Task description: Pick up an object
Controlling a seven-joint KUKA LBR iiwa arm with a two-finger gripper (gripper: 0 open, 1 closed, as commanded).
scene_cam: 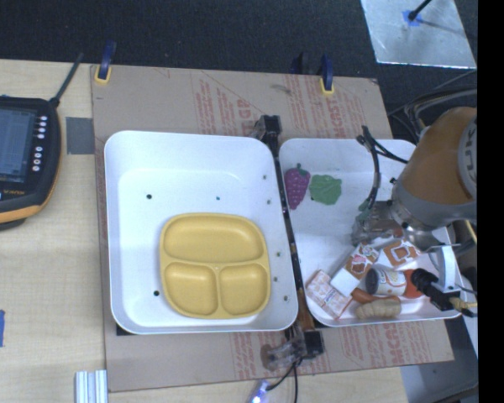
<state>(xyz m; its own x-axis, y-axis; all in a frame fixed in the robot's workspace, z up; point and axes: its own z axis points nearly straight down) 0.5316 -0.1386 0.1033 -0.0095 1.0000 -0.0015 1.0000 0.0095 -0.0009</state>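
Lying in the right bin (319, 154) — purple grape bunch (296, 185), green leaf (325, 190); claw (371, 223) grip unreadable.

Red print on the cardboard sheet (235, 107) (too blurred) cannot be read.

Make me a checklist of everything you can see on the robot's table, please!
Surface: brown board on a pale bench, bearing two white bins.
Job's things: right bin holds purple grapes, a green piece and a heap of small toys at its near side.
Clutter: left bin holds a yellow divided tray.
Grippers: gripper low over the right bin, above the heap.
Cables: black cable along the arm.
Surroundings: control tablet at left; clamps on the board's far edge.
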